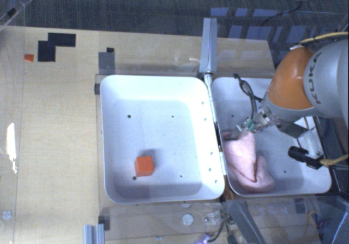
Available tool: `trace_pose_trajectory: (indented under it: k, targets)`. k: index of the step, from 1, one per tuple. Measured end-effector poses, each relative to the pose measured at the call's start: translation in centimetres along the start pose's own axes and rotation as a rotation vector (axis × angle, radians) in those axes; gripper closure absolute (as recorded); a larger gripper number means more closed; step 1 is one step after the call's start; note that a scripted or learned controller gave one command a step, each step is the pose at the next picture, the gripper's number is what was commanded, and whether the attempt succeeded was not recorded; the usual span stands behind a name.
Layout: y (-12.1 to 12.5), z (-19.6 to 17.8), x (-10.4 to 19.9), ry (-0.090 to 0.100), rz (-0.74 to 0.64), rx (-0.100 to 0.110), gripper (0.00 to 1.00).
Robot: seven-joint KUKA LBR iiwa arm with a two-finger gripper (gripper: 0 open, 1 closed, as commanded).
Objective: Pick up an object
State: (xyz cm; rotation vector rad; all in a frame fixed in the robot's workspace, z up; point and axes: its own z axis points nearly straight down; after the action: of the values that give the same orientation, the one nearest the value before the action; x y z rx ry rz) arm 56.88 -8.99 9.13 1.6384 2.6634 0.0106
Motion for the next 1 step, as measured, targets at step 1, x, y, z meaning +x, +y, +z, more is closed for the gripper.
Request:
trace_pose_trajectory:
  k: [1]
  targets:
    - [4.01,0.15,-2.02,0.001,0.26,0.002,0.0]
